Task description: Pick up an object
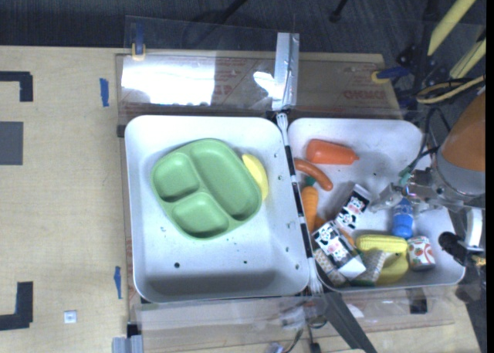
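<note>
From above, the claw (403, 191) hangs low in the right bin (386, 134) beside a blue object (402, 222); how far it is open cannot be told. The left bin (147, 189) holds a green divided plate (204, 187) touching a yellow piece (257, 174).

No text, number or brand can be read with confidence. Faint reddish printing runs across the brown board (351, 85) behind the bins, but the letters are too blurred to make out. The black-and-white patterned cartons (333, 242) and the small red-and-white item (421, 253) in the right bin (386, 137) carry markings too small to decipher.
</note>
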### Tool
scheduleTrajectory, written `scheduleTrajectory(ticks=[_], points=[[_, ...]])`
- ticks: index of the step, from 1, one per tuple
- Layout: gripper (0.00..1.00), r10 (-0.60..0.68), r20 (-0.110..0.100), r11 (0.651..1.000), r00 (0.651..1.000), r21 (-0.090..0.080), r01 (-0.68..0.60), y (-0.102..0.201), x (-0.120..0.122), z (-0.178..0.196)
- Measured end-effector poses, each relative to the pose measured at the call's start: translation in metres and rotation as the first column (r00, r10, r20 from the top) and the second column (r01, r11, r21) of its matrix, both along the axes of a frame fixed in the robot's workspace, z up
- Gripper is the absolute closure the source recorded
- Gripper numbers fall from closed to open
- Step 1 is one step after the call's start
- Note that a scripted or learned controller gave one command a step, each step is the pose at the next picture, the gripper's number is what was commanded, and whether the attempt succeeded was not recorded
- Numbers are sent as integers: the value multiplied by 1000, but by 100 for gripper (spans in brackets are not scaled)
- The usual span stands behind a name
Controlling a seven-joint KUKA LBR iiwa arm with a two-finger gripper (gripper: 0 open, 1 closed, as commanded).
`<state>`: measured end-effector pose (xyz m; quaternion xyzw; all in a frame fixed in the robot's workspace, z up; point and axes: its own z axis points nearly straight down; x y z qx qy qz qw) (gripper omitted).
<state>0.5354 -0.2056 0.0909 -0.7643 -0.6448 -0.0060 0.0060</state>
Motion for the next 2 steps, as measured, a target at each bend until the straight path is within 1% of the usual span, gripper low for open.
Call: scheduleTrajectory(ticks=[1,2], points=[[100,-5,-1,1000,1000,-11,5,-6,-2,9],[100,-34,-2,999,999,-17,34,26,-18,115]])
